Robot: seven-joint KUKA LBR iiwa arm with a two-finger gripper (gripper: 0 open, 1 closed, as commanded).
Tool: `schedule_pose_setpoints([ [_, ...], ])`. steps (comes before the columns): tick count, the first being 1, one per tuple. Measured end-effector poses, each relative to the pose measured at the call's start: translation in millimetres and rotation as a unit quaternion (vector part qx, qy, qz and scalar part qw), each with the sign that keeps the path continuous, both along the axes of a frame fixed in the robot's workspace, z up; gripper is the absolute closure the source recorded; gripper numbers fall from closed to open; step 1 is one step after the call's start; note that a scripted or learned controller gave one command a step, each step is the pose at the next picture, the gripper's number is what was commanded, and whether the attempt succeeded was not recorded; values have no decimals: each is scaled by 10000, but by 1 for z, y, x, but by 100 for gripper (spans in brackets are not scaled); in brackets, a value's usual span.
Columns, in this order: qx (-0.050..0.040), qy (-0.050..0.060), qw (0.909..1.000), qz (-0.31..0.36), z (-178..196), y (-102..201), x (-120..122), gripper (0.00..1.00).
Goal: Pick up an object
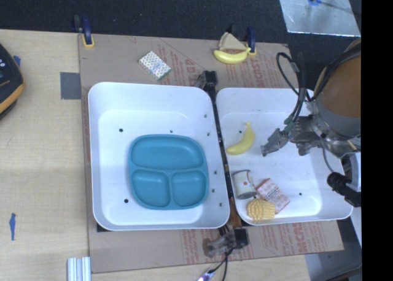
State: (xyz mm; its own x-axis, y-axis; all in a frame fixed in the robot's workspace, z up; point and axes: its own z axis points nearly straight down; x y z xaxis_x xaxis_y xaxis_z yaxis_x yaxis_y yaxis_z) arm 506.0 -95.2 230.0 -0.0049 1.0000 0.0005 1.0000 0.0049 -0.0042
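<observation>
Arm (341, 99) looming over the right bin (307, 105), nothing picked yet.

The gripper (270, 145) hangs low just right of the toy banana (241, 141), which lies in that bin's left half; whether the claw is open or closed, I cannot tell. The banana looks light, smooth, probably slippery plastic. I'd pinch across its thick middle, not the tapered tips.

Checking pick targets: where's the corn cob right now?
The corn cob lies in the right bin, near its front edge, touching the red-and-white packet and just below the small can.
</observation>
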Motion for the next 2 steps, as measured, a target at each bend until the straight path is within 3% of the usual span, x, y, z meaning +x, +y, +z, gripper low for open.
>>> schedule_pose_setpoints([
  [1, -9, 4, 10000, 4, -104, -1, 84, 0],
  [2, -10, -6, 10000, 12, -138, -8, 123, 0],
])
